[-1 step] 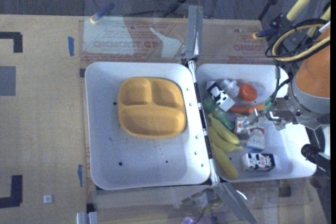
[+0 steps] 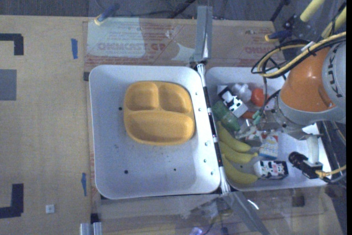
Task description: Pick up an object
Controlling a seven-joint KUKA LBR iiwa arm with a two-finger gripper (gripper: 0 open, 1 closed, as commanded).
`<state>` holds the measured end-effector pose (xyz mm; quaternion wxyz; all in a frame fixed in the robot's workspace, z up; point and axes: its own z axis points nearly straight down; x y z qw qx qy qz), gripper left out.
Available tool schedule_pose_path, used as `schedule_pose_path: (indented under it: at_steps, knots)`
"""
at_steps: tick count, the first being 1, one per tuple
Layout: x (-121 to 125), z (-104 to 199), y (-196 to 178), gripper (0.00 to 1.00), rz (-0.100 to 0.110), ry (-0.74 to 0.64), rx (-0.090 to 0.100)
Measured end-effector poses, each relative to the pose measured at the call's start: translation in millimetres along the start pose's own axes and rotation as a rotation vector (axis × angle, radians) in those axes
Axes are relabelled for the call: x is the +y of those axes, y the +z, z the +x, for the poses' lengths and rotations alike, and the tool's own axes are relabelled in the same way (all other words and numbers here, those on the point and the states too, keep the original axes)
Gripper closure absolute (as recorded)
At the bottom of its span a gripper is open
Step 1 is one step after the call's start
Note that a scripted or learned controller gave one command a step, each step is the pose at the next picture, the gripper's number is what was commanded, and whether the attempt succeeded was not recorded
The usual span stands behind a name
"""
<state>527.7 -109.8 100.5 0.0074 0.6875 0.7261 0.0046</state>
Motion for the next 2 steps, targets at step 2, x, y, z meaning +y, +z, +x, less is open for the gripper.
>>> schedule_pose_path:
  at_steps: [2]
  knots:
    - [59,80,-110,1.0,0.017,0.033,0.004]
